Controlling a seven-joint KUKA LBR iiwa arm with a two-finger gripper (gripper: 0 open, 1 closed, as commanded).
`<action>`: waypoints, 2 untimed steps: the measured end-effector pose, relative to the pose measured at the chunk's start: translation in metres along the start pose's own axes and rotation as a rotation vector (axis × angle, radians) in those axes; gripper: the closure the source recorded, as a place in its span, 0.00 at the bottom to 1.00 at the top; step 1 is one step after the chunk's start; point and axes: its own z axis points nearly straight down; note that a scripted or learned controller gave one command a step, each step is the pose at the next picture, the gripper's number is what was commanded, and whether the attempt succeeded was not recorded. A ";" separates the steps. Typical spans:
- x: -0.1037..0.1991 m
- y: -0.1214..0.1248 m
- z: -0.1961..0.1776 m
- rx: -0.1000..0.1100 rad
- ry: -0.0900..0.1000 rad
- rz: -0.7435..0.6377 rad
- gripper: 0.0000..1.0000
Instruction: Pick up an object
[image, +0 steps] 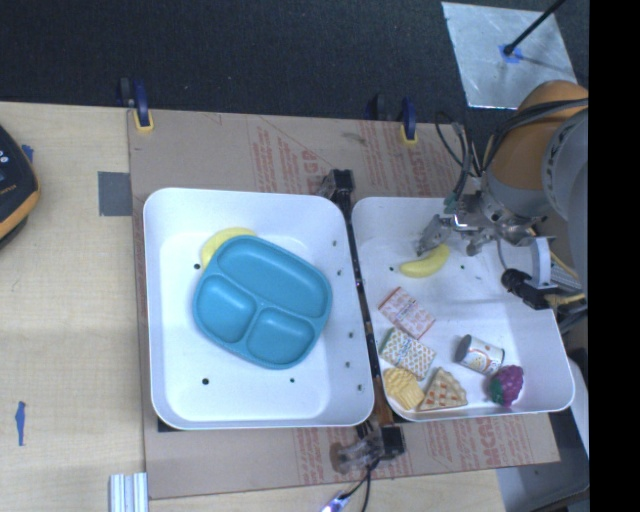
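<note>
Lying along the near edge of the right bin (545, 405) are a pizza slice (443, 391), a waffle-like yellow piece (402, 386) and a bunch of purple grapes (508, 384), with a small can (481, 353) on its side just behind the grapes. A patterned packet (407, 351) and a pink-checked packet (406, 312) sit a little farther back, near the bin's left wall. In the left bin (170, 380), a blue divided tray (262, 300) rests on top of a yellow object (226, 241) whose edge peeks out at the far left. Farther back in the right bin lies a yellow banana (426, 262). The gripper (455, 232) hangs just above and behind the banana; its fingers look spread, with nothing between them. The grey arm (560, 170) with its orange band (535, 130) enters from the right.
</note>
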 end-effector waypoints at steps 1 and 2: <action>0.000 0.001 -0.011 0.000 -0.001 -0.003 1.00; 0.053 0.001 -0.001 -0.001 0.000 -0.002 1.00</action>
